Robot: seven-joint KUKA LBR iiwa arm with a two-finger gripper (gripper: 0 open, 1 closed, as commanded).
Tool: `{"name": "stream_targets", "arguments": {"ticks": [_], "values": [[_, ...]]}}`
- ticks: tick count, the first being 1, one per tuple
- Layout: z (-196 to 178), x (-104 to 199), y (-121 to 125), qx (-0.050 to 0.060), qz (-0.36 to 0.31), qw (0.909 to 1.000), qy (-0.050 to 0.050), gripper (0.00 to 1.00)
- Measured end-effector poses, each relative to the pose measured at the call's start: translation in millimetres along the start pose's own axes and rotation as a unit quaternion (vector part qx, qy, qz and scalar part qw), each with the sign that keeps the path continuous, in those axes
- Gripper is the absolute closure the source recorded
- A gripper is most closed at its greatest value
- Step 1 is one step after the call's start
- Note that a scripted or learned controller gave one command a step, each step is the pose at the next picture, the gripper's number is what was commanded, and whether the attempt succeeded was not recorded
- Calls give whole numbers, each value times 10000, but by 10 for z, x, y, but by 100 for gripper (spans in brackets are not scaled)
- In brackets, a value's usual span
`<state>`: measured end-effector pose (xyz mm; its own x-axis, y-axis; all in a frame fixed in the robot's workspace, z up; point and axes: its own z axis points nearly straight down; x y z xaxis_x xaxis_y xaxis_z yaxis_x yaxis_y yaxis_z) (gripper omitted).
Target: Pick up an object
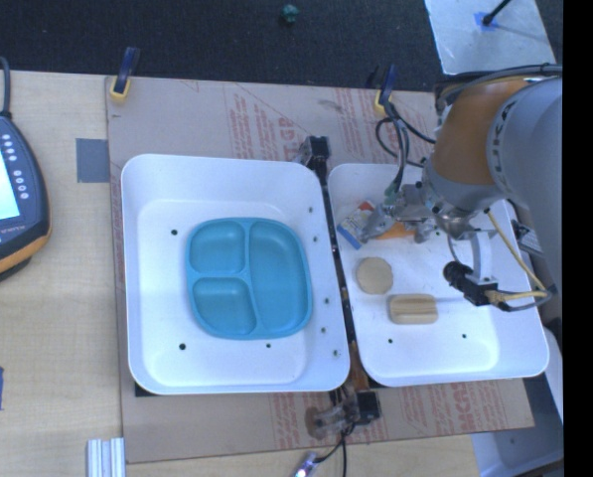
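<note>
While the gripper [407, 217] is hovering over the right bin [495, 351], jaw state impossible to tell, the tan block [413, 309] is lying lower centre; seemingly light, stiff wood, it is inviting a pinch across its short sides.

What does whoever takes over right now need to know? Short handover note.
Gripper: low over the back left of the right bin, among a small clutter there; cannot tell if it is open or shut, nothing seen held.
Things: round tan disc and tan block lie free on the right bin's floor, in front of the gripper. Orange piece and blue piece sit by the gripper. Blue divided plate lies in the left bin.
Done: arm is down in the right bin.
Left: grasp one thing and lift it.
</note>
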<state>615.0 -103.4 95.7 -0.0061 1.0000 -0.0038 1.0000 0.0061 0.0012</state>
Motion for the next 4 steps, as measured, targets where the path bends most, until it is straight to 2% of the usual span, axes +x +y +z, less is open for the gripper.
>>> {"name": "stream_targets", "arguments": {"ticks": [1,2,3,4], "values": [[-94,69,324,119,39,9999,17,0],[-209,60,335,94,26,10000,10,100],[-208,60,335,96,23,10000,9,0],[-12,-126,425,6,13,10000,25,0]]}}
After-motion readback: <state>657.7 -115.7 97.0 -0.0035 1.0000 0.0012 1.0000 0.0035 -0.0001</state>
